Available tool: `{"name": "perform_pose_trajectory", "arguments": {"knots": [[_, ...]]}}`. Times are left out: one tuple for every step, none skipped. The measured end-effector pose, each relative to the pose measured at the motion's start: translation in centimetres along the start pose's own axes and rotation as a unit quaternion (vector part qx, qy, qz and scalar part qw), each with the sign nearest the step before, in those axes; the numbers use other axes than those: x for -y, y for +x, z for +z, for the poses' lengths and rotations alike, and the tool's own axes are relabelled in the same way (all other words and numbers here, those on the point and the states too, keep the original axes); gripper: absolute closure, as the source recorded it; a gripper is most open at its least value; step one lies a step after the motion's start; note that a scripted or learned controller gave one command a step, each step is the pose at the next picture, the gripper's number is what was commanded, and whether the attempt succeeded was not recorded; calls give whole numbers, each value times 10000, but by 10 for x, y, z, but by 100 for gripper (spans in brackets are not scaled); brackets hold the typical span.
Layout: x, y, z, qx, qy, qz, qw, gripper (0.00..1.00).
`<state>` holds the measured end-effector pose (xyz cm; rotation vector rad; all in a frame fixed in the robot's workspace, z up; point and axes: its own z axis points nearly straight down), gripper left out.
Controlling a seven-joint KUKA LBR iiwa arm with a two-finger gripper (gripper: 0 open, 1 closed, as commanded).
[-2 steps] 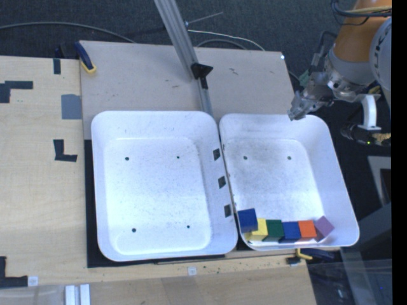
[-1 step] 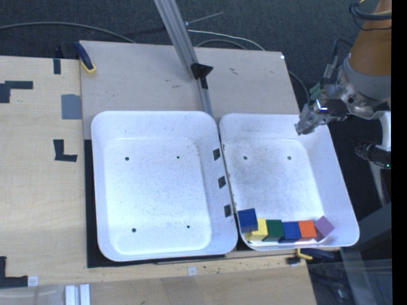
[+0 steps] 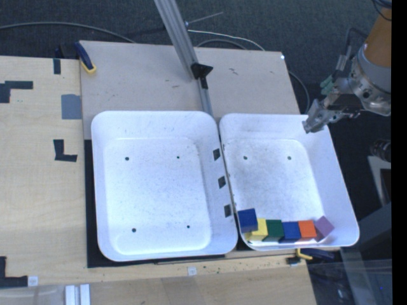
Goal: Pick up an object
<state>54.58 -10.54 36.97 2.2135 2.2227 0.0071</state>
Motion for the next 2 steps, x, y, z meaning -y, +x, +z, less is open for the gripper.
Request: {"name": "perform_pose_trajectory", "arguments": {"knots": [[62, 3, -103, 7, -14, 15, 10000, 100], [62, 43, -178, 4, -12, -4, 10000, 100]]}}
